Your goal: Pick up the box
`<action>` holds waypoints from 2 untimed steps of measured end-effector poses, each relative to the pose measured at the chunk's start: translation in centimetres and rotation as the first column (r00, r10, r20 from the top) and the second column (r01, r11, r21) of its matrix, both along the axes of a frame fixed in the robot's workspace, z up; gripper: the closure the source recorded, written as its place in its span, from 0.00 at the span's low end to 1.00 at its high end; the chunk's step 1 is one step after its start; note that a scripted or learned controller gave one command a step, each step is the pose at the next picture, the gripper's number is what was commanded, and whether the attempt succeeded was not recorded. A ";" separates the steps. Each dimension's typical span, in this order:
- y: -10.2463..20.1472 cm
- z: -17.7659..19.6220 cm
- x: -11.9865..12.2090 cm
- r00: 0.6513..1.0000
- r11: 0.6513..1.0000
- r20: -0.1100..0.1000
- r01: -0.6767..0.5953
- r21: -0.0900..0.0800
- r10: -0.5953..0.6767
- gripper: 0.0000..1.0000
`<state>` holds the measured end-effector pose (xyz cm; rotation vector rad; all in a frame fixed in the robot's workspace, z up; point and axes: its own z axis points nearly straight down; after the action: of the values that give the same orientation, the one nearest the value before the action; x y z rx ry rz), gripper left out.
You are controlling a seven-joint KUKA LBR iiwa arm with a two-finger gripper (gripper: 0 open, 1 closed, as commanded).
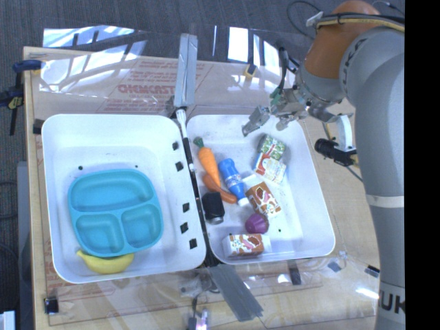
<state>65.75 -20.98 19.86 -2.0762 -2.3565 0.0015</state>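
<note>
Three small cartons lie in the right bin (311,184): a green and white box (271,158) near the back right, a red and white box (263,199) in the middle, and a third box (246,244) by the front wall. My gripper (266,124) hovers over the bin's back edge, just above and behind the green and white box. Its fingers (249,128) are spread open, and nothing sits between them.
The right bin also holds a carrot (208,167), a blue bottle (232,179), a black object (213,207) and a purple round thing (256,223). In the left bin (55,143) lie a blue divided tray (115,210) and a banana (104,262).
</note>
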 end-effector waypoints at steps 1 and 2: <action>0.1 -9.9 -5.4 0.999 0.999 0.005 0.054 -0.001 -0.054 0.00; -0.4 -10.3 -0.7 0.998 0.998 -0.034 0.056 0.007 -0.056 0.00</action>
<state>65.08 -21.35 9.59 -2.1207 -2.2749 0.0268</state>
